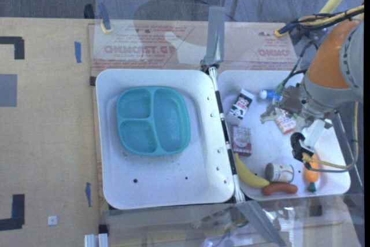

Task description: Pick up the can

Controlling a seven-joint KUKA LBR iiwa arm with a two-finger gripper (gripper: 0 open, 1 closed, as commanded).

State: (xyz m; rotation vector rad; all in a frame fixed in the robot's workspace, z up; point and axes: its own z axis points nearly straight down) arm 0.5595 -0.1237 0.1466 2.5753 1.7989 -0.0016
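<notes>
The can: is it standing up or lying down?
Lying down. The can rests on its side in the right bin, one round end facing the banana, just above the sausage.

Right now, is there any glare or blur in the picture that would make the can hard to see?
Camera view: the light is even and soft, with faint shadows. There is pale glare on the clear sheet behind the bins and none on the can. The can is small and slightly soft, lying on its side in the right bin. The arm looks a little blurred.
</notes>
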